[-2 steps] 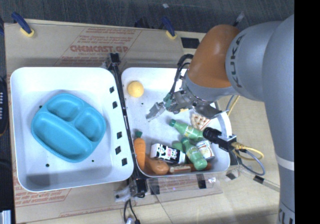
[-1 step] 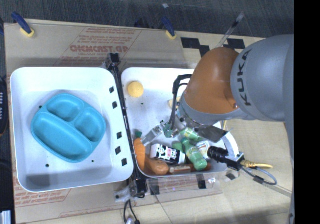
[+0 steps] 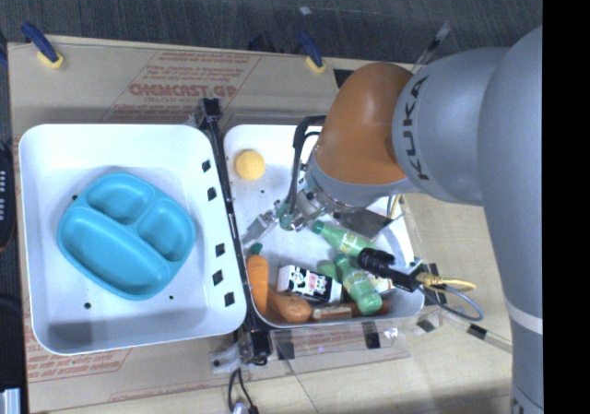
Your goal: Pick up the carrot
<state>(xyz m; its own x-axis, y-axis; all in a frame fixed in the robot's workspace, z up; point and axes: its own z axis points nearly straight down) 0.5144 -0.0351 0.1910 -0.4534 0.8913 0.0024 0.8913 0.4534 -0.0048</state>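
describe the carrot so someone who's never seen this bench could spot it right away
Start at the right-hand white bin, the one under the arm. Go to its near left corner, beside the black divider between the bins. The carrot lies along that left wall: a plain orange tapered stick, unlike the round yellow ball farther back, the green bottles to its right and the brown lump at its lower end.

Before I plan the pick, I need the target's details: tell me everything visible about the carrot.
The carrot is a smooth orange piece, plastic-looking, lying along the right bin's left wall near its front corner, long axis running front to back. Its near end meets a brownish rounded item; a black-and-white carton lies just to its right. The gripper is above it, apart.
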